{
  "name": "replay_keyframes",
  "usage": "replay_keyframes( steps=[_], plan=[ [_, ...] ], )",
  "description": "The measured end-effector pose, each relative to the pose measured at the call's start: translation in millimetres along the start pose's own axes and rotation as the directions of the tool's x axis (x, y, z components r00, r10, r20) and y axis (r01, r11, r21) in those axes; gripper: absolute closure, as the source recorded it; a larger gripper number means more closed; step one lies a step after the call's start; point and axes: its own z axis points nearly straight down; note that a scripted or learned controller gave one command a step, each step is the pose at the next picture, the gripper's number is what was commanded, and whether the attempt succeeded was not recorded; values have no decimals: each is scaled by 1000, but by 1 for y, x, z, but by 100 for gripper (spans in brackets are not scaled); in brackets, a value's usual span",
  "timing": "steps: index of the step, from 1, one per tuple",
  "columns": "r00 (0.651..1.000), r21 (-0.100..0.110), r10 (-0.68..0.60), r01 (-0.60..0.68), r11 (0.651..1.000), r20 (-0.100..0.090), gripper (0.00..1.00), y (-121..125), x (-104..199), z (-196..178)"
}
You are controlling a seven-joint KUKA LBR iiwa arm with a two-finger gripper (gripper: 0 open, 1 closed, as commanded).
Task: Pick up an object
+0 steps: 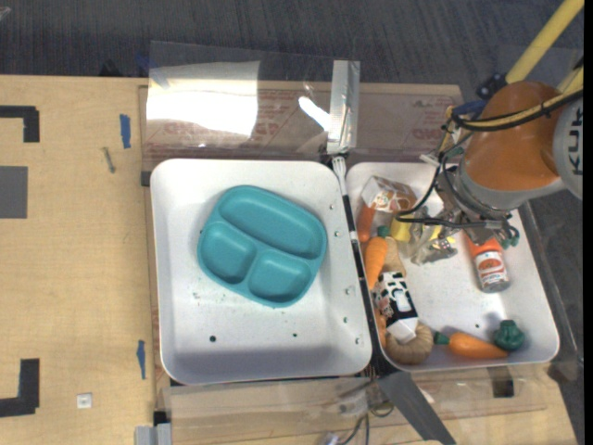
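My gripper (pixel 434 241) hangs low over the back middle of the right bin (pixel 533 290), under the orange wrist band (pixel 510 142). Right beneath it lie a crinkled clear packet (pixel 387 196) and a small yellow piece (pixel 402 230). An orange carrot-like toy (pixel 374 258) lies along the bin's left wall, with a black-and-white carton (pixel 397 300) below it. A small bottle with a red cap (pixel 490 265) stands just right of the gripper. At the front lie a tan round toy (pixel 410 339) and a carrot with a green top (pixel 477 343).
The left bin (pixel 185 332) holds a teal divided plate (pixel 262 244). A clear plastic sheet (pixel 241 109) stands behind both bins. The wooden bench (pixel 69 267) spreads to the left. A yellow rod (pixel 551 28) crosses the top right corner.
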Motion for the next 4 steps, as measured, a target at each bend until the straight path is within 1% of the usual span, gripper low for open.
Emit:
replay_keyframes(
  steps=[1, 2, 3, 4],
  plan=[
    [1000, -3, 1, -1, 1000, -4, 0, 0, 1, 1],
    [1000, 1, 1, -1, 1000, 5, 100, 0, -2, -11],
    [1000, 1, 0, 0, 1000, 3, 0, 0, -2, -11],
    [978, -1, 209, -209, 978, -14, 0, -23, 48, -40]
  ],
)
